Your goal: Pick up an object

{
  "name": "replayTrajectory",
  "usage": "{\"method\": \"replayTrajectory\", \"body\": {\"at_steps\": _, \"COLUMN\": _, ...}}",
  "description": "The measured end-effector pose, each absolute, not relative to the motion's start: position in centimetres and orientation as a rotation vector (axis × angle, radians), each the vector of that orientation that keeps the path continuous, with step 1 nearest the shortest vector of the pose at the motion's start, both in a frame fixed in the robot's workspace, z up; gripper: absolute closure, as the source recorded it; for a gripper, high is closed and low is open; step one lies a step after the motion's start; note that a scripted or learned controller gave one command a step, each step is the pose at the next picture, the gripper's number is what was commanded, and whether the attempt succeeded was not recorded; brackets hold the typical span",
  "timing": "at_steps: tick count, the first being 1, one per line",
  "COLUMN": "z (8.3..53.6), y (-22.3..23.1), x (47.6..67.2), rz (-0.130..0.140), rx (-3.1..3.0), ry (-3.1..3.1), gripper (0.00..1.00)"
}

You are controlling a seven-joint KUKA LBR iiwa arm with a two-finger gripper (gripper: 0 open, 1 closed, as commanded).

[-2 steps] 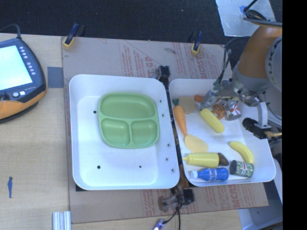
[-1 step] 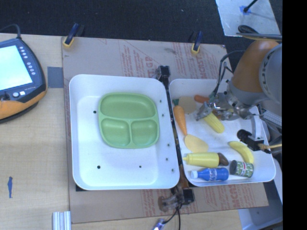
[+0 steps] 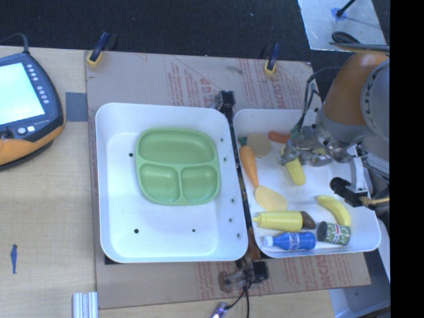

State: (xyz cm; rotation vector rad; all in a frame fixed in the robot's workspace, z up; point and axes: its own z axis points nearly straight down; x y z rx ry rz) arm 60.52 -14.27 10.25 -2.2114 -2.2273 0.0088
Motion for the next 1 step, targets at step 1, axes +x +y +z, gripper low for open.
{"method": "replayTrajectory", "body": {"at_steps": 1, "z": 19.24, "y": -6.68, "x": 60.36, "rz": 0.002, "rx": -2.215, "ry": -2.225, "gripper": 1.0}}
